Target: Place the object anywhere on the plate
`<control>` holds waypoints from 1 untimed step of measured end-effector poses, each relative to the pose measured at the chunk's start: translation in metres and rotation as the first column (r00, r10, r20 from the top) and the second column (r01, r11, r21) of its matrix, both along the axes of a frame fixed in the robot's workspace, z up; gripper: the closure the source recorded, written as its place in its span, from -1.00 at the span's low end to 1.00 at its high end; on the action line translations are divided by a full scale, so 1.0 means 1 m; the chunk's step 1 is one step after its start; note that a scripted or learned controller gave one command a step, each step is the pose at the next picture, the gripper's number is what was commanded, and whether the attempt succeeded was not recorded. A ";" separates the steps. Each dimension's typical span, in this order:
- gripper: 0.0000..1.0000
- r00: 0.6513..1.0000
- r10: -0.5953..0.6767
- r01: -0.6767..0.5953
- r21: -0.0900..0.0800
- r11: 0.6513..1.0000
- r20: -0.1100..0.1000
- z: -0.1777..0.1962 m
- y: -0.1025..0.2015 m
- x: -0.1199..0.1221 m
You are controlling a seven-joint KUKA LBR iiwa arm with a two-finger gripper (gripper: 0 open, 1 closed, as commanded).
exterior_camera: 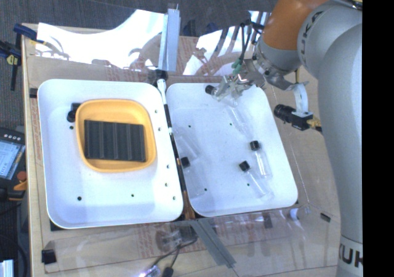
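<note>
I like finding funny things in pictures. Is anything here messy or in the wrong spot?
A little. The yellow plate sits in the left bin, but the clear tubes with black caps lie scattered at different angles in the right bin, none on the plate yet. The gripper hovers at that bin's far edge.

Left bin [55, 202]: centre taken up by yellow plate [114, 136]; open white floor is left along the near edge. Right bin [203, 199]: clear vials [261, 165] with black caps are scattered mid-right; left half lies open. Tool [231, 85] is seen crowding the far rim.
</note>
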State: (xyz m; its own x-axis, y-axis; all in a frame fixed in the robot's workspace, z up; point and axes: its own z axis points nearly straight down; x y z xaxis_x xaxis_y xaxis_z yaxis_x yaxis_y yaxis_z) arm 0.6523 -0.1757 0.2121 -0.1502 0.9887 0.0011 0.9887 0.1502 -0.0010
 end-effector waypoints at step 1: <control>1.00 0.978 0.210 -0.210 0.001 0.978 -0.003 0.005 0.075 -0.013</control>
